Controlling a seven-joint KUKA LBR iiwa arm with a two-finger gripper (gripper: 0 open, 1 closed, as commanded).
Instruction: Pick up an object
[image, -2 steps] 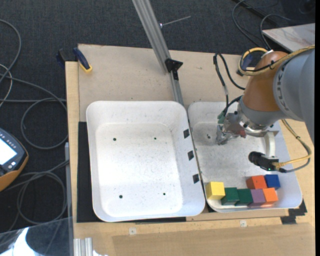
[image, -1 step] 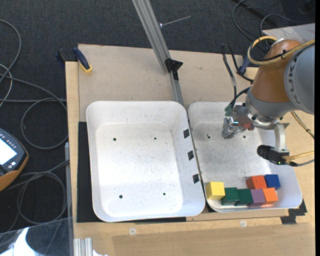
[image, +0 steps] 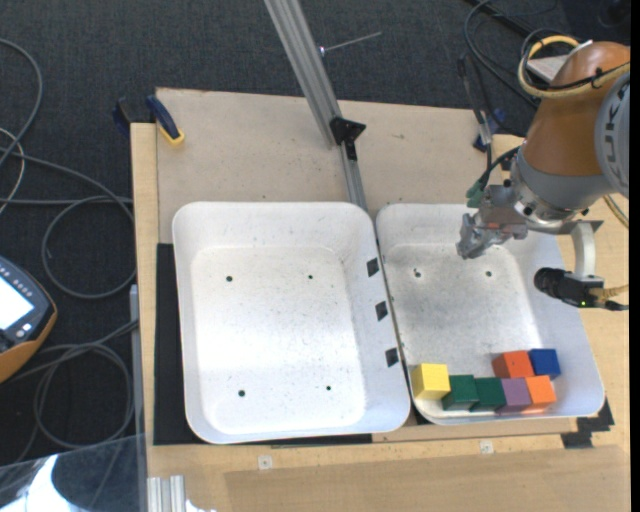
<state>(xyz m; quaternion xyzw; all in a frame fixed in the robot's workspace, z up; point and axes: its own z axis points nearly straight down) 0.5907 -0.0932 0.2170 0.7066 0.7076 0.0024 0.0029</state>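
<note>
Clustered along the near edge of the right bin (image: 560, 330): yellow block (image: 432, 379), green blocks (image: 476, 392), purple (image: 516, 393), orange (image: 540, 390), red (image: 517, 365), blue (image: 545, 361); well apart, over the far end, end effector (image: 476, 241), finger state impossible to tell; alongside, left bin (image: 200, 330) on worktop (image: 250, 140).

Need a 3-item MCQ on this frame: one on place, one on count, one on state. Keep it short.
1. Where do the blocks lie?
A. left bin's middle
B. right bin's near edge
C. on the bench outside the bins

2. How many green blocks?
A. none
B. two
C. five

3. How does the gripper stand to the blocks?
A. above the right bin's far end, apart from them
B. pressed on the yellow block
C. over the left bin

Key: 1 B, the blocks cluster along the right bin's near edge. 2 B, two green blocks lie side by side. 3 A, the gripper is near the far end, away from the cluster.
</note>
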